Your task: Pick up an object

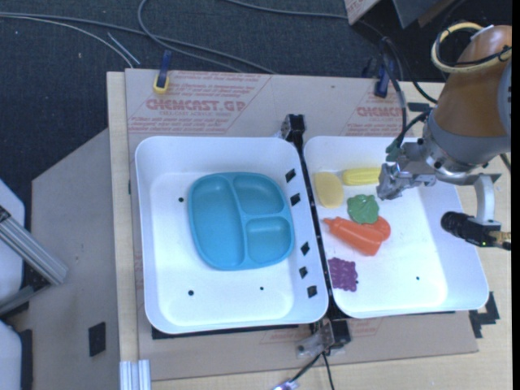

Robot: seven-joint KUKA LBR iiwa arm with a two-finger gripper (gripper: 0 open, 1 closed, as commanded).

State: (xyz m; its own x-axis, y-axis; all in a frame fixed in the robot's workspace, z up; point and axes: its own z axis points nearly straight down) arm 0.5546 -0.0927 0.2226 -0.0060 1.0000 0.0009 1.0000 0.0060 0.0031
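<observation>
1. Grapes (342, 274) (purple cluster), nearest, below the carrot (358, 232).
2. Broccoli (363, 209) touching the carrot's upper edge.
3. Gripper (387, 184) just above-right of the carrot, over the broccoli; finger state unreadable.

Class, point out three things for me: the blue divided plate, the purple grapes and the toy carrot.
blue divided plate (219, 218), camera view, on its large left compartment.
purple grapes (343, 274), camera view, middle of the bunch.
toy carrot (356, 234), camera view, middle of its orange body.
</observation>
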